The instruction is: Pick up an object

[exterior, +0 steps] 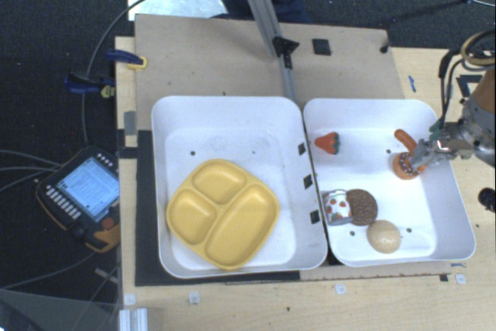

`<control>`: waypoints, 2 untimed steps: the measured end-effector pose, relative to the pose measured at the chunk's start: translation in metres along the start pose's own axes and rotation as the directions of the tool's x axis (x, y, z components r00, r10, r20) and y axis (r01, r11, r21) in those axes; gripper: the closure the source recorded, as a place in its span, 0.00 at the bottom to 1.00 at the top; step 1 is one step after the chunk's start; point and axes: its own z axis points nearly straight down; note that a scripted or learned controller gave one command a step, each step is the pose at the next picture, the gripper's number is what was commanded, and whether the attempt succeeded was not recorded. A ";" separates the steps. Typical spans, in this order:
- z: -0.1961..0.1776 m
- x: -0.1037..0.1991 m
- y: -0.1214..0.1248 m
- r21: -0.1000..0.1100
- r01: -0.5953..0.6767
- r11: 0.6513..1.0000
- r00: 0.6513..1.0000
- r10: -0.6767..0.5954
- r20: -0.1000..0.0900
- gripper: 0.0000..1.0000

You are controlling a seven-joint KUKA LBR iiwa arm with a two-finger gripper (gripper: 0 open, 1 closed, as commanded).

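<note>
Landmark: right bin [446, 190]. Gripper [421, 157] sits over its far right part, directly above an orange-red item [404, 165] there; can't tell if it's gripped. Strawberry [328, 143] near the bin's far left corner. Brown cookie-like disc [362, 206], small patterned item [336, 207] and tan ball [384, 236] clustered at its near side. Left of it, the left bin [174, 128] holds a yellow divided plate [223, 212].

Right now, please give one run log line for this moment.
claw: low in right white bin | at: orange ladle-shaped toy | grasp: unconfirmed | yellow divided plastic plate: left bin
</note>
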 end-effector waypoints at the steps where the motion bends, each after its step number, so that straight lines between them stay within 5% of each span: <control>1: 0.005 0.045 0.018 0.000 0.005 1.000 1.000 -0.005 -0.002 1.00; 2: 0.010 0.100 0.031 0.000 0.006 1.000 1.000 -0.006 -0.002 1.00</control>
